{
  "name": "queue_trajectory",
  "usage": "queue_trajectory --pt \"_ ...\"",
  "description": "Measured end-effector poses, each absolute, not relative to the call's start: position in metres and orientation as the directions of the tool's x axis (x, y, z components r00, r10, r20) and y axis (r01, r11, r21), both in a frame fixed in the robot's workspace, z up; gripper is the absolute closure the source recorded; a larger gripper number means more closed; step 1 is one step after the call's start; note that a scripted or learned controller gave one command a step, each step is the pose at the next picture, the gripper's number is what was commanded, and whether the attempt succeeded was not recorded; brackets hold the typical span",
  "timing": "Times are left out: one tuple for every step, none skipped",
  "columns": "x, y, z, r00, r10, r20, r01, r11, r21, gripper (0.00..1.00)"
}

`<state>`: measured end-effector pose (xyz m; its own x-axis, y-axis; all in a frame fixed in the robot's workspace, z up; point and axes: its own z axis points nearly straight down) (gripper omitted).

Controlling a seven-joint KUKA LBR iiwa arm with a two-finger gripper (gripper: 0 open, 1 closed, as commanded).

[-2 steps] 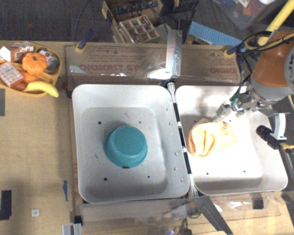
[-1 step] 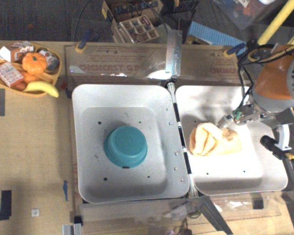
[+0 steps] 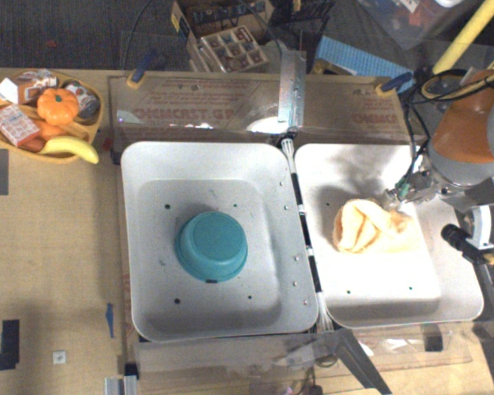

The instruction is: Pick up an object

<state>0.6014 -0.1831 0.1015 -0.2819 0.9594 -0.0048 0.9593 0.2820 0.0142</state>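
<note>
Nearest my viewpoint, the front rims of two shallow white bins sit side by side on the counter (image 3: 49, 303), a pale wooden surface. Left bin (image 3: 148, 179): smooth moulded plastic with rounded corners, holding a teal bowl (image 3: 213, 245), round and turned upside down, near its middle. Right bin (image 3: 395, 290): same form, holding a yellowish, soft-looking lump (image 3: 361, 226) with pale creases; I cannot identify its material, and its right end blurs into glare. The grey arm (image 3: 469, 151), with its orange band, enters from the right and is cut off by the frame edge. Its tool (image 3: 398, 197) hangs at the lump's upper right end, apparently touching it; the tip is small and blurred, so I cannot tell its state. At far left, a yellow basket (image 3: 8, 138) holds an orange pumpkin shape (image 3: 58, 105), a banana (image 3: 72, 147) and small cartons.
</note>
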Motion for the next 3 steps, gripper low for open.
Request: queue_trajectory --pt "0.601 -0.183 0.101 -0.282 0.959 -0.005 0.959 0.282 0.014 0.0" --pt "0.562 -0.2 0.09 -0.257 0.966 -0.004 0.966 0.257 0.009 0.0" --pt "0.612 -0.204 0.089 0.044 0.999 -0.002 0.999 -0.044 0.009 0.0"
